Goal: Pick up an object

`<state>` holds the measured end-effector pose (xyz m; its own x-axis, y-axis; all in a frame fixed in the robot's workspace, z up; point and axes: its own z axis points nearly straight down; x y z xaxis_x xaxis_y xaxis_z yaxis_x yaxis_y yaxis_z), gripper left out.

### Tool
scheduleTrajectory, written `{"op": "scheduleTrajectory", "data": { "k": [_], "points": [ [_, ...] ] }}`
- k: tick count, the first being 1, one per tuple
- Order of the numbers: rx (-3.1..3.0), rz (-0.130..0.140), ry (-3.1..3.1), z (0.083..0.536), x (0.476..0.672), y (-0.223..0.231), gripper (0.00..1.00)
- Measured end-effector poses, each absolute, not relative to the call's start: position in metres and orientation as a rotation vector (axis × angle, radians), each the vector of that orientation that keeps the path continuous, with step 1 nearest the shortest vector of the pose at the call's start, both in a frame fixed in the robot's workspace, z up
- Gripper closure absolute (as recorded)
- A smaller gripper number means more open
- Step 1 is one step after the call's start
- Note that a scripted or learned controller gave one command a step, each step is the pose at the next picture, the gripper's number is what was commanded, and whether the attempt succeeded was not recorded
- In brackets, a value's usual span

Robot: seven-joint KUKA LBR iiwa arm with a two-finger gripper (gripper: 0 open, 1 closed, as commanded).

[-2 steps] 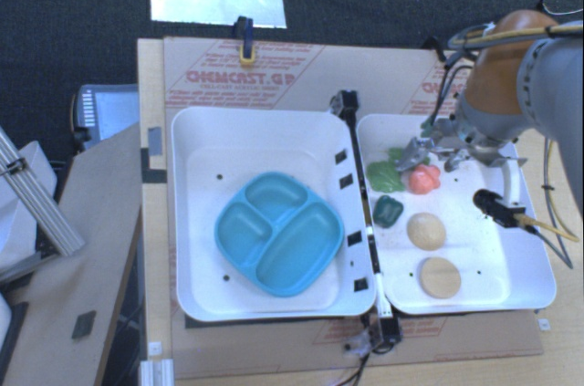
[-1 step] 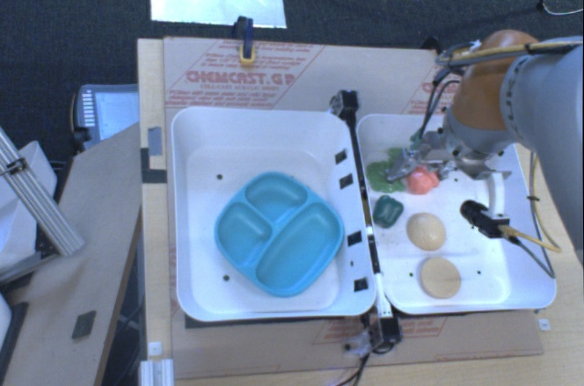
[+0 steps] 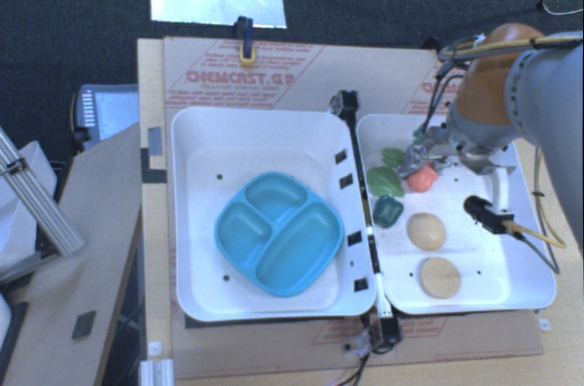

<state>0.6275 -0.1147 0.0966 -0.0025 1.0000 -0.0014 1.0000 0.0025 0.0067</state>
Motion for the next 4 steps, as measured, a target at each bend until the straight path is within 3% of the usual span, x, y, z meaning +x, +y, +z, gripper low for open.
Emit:
{"op": "scheduleTrajectory", "data": {
  "k": [2, 3, 4],
  "points": [
    [2.214, 0.005, 2.224, 0.186, 0.621, -0.107, 1.0],
    [2.212, 0.005, 2.224, 0.236, 0.632, -0.11, 1.0],
    [2.214, 0.002, 2.226, 0.226, 0.639, -0.055, 1.0]
  ]
}}
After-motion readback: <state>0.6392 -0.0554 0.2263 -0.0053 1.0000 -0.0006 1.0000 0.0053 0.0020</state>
